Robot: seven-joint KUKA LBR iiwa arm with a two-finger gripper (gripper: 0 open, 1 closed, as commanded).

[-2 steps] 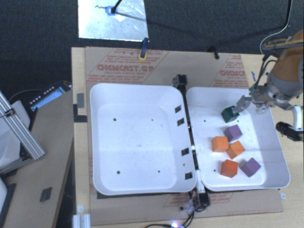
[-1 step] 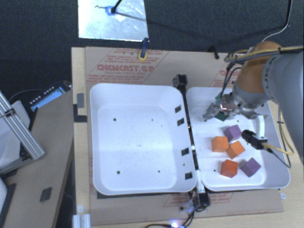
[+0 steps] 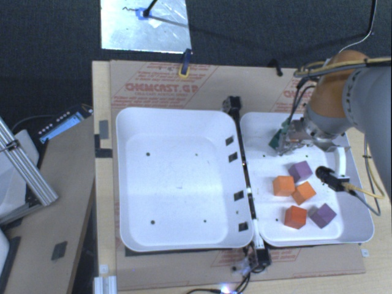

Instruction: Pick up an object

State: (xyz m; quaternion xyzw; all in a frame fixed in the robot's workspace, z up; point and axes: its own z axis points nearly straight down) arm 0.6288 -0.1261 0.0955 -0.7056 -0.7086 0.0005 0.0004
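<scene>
In the right bin (image 3: 263, 133) lie three orange blocks (image 3: 283, 185) (image 3: 304, 192) (image 3: 295, 216) and two purple blocks (image 3: 301, 171) (image 3: 323, 215), clustered in its lower half. My gripper (image 3: 283, 144) hangs over the upper part of that bin, up and to the left of the nearest purple block. A small green thing (image 3: 275, 140) shows at the gripper's left side; whether it is held I cannot make out. The arm comes in from the right, grey with an orange band.
The left bin (image 3: 177, 176) lies beside the right one, with a black divider strip (image 3: 242, 164) between them. Both rest on a cardboard sheet (image 3: 159, 84). A shiny metal plate (image 3: 146, 17) lies beyond the bench.
</scene>
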